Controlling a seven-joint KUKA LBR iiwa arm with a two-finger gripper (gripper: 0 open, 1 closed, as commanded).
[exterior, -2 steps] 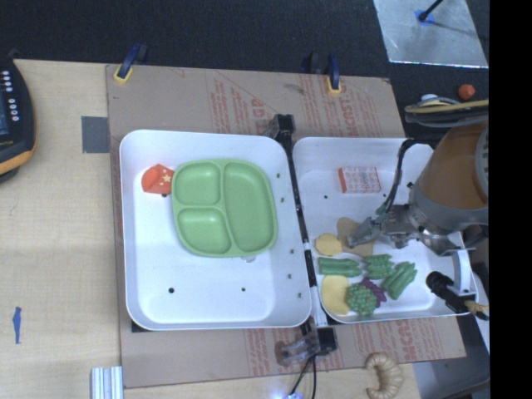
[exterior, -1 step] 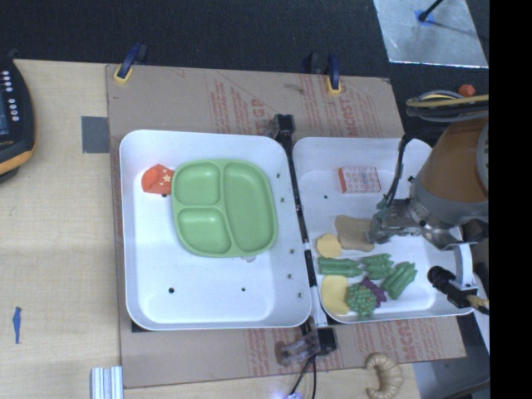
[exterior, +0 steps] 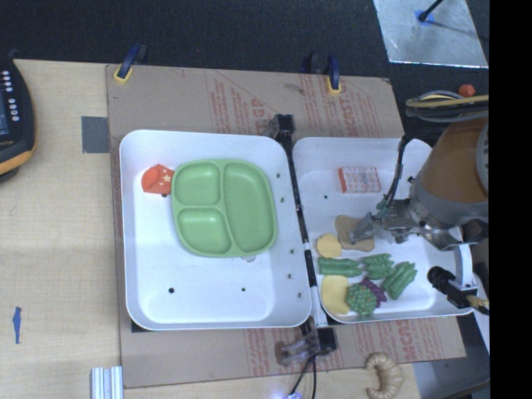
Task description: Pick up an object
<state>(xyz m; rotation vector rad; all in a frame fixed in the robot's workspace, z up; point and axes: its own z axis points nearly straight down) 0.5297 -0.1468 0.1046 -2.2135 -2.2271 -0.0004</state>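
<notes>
My gripper (exterior: 362, 232) reaches in from the right and hangs low in the right bin (exterior: 320, 160), over a flat tan piece (exterior: 347, 224). Just below it lie a yellow piece (exterior: 328, 245), green bean pods (exterior: 341, 266), a second green pod (exterior: 401, 278), a bunch of green and purple grapes (exterior: 363, 297) and another yellow piece (exterior: 334, 293). A white and red packet (exterior: 358, 179) lies at the back of that bin. Nothing shows as lifted by the gripper.
The left bin (exterior: 141, 289) holds a green divided plate (exterior: 224, 207) and a small red toy (exterior: 157, 179) at its left. A tan curled object (exterior: 384, 374) lies on the cardboard in front of the right bin. A black controller (exterior: 12, 119) sits at the far left.
</notes>
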